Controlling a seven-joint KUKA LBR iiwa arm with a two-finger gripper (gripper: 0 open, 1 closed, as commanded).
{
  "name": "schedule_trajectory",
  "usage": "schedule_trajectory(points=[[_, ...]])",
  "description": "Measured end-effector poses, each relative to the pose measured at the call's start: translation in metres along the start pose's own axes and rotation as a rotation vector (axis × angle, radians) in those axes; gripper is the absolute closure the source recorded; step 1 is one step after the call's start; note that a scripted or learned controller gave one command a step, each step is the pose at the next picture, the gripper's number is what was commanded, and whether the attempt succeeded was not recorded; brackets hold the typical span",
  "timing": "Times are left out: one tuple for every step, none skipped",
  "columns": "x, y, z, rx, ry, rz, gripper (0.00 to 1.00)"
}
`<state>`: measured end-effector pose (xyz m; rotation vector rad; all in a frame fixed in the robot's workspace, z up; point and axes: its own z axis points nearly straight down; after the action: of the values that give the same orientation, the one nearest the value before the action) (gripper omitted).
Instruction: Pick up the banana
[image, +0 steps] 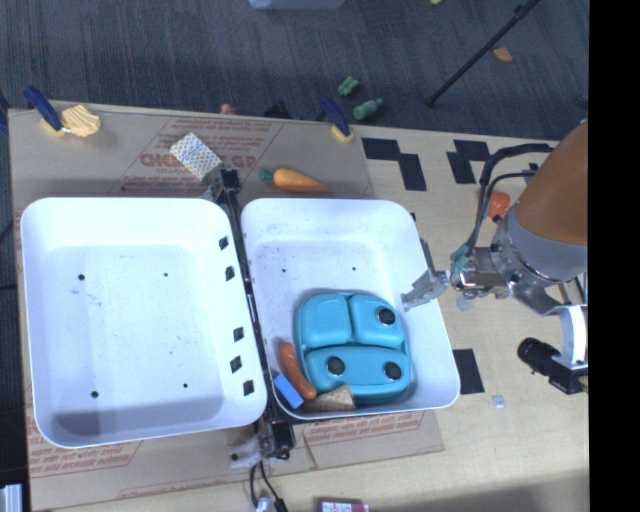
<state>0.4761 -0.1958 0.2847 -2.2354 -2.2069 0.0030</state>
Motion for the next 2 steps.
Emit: schedule_trajectory(points=[[-0.011,0.001,-0.078,-0.001,0.0,-0.139,0.0],[0.073,0.0,-0.127,-0.002,0.001,0.156,0.0]])
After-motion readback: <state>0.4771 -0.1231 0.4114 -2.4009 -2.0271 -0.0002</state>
